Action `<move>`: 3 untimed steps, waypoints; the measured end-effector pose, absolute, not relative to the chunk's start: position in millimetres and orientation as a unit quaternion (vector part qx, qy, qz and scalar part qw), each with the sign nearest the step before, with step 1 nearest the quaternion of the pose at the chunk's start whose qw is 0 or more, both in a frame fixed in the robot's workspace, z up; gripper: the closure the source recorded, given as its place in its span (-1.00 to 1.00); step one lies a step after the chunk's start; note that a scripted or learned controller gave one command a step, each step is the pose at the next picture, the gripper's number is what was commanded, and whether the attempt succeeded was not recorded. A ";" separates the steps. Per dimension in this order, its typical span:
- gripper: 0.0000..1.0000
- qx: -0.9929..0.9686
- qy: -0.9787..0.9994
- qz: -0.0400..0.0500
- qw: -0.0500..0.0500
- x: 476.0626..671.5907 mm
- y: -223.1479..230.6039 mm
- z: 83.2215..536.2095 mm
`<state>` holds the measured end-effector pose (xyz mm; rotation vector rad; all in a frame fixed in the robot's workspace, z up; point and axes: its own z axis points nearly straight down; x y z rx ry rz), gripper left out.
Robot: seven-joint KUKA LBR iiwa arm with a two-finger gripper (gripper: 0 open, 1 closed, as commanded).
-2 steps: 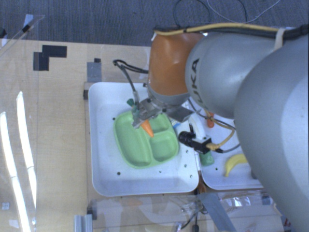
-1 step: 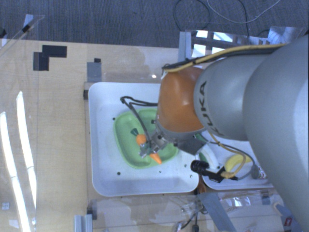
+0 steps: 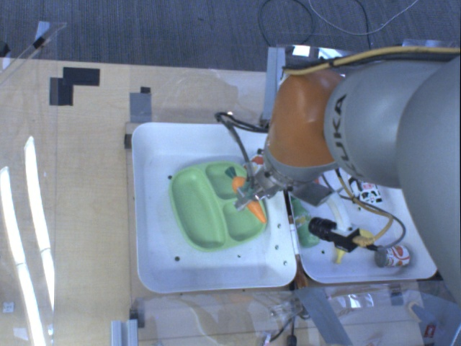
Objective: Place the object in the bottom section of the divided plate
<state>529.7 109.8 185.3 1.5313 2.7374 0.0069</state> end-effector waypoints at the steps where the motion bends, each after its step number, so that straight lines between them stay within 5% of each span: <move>1: 1.00 0.525 0.851 0.002 0.002 543.9 179.2 200.7; 2: 1.00 0.563 0.826 0.001 0.001 487.1 135.7 123.0; 3: -1.00 0.563 0.826 0.001 0.000 487.1 135.6 122.9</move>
